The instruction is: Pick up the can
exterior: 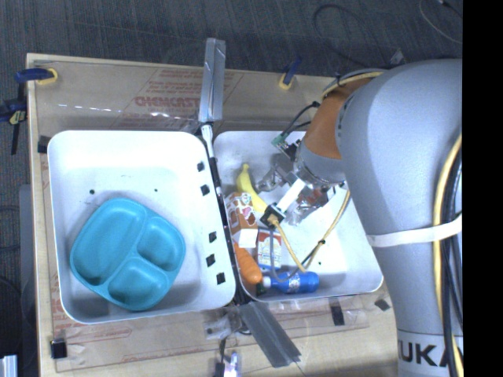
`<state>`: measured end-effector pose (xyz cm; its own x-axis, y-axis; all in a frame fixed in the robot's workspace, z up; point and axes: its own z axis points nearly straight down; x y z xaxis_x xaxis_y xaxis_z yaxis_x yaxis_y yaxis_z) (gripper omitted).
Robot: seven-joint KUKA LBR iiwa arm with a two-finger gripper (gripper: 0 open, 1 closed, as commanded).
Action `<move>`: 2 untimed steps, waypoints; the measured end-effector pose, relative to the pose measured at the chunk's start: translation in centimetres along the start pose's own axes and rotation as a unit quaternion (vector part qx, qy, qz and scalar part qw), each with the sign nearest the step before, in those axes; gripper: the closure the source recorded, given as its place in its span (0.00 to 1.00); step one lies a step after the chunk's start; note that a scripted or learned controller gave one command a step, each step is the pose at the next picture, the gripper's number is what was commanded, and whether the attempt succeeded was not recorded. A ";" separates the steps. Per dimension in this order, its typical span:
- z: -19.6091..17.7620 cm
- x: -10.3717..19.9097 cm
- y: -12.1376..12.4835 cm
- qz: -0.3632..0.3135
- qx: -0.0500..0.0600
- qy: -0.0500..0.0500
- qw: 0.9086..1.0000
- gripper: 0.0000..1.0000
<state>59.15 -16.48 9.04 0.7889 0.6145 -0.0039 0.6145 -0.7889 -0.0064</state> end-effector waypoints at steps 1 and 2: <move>-3.3 -5.3 0.1 -0.067 -0.001 0.001 0.998 0.00; -11.0 1.7 3.4 -0.027 -0.002 0.001 1.000 0.00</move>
<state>62.65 -18.12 19.98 0.7543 0.6566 -0.0012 0.6566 -0.7543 -0.0033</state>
